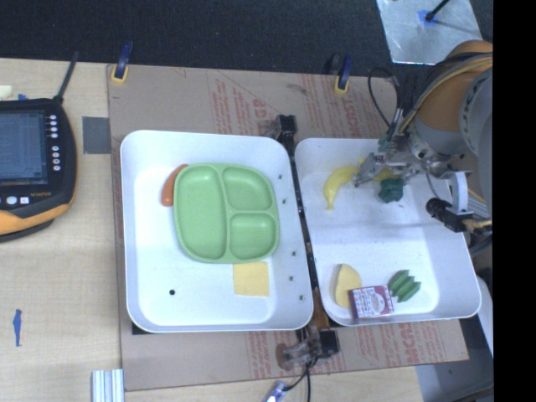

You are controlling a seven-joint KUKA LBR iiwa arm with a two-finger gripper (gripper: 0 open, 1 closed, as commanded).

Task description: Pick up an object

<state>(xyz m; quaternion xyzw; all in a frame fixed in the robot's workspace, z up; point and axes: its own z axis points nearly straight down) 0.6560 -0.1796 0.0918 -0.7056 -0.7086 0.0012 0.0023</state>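
My gripper (379, 172) hangs over the upper part of the right bin (444, 249), coming in from the right. A yellow banana (337, 184) lies just to its left, and its upper end reaches in under the gripper. A small dark teal object (390, 193) sits right below the gripper. At the front of the same bin lie a yellow wedge (346, 282), a dark red box (371, 302) and a green pod-like piece (404, 286).
The left bin (142, 224) holds a green divided plate (226, 212), with an orange piece (168, 188) poking out at its left and a yellow square slice (251, 279) in front. A teach pendant (29, 162) lies on the bench at far left.
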